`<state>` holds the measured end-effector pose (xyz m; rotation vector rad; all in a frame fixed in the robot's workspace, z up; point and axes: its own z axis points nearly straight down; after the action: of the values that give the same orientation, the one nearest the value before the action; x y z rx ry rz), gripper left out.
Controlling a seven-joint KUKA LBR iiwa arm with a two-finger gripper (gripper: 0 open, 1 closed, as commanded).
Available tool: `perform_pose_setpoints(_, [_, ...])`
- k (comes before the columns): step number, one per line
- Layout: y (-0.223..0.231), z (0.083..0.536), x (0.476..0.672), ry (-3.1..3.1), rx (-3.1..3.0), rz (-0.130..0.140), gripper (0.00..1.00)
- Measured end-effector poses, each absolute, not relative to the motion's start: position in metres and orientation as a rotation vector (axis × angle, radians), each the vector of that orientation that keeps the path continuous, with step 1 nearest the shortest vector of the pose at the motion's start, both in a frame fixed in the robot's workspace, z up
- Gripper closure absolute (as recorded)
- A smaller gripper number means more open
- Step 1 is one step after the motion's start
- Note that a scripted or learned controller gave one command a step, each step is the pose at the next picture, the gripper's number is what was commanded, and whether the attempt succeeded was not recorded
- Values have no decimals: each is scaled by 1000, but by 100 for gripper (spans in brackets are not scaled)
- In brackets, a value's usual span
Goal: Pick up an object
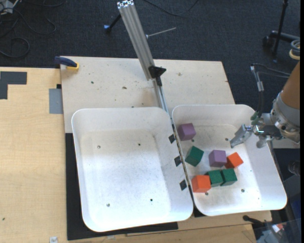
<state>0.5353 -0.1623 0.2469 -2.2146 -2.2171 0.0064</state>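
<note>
Inside the right bin (pixel 266 196) lie seven blocks (pixel 213 168); jaws (pixel 247 134) apart, holding nothing.

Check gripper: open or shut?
Open: the two-finger gripper shows spread fingers with nothing between them, above the right white bin.
</note>
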Motion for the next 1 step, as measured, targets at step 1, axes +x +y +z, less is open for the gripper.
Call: perform_pose_setpoints(1, [-163,249,536,-2218,-2221,2,0])
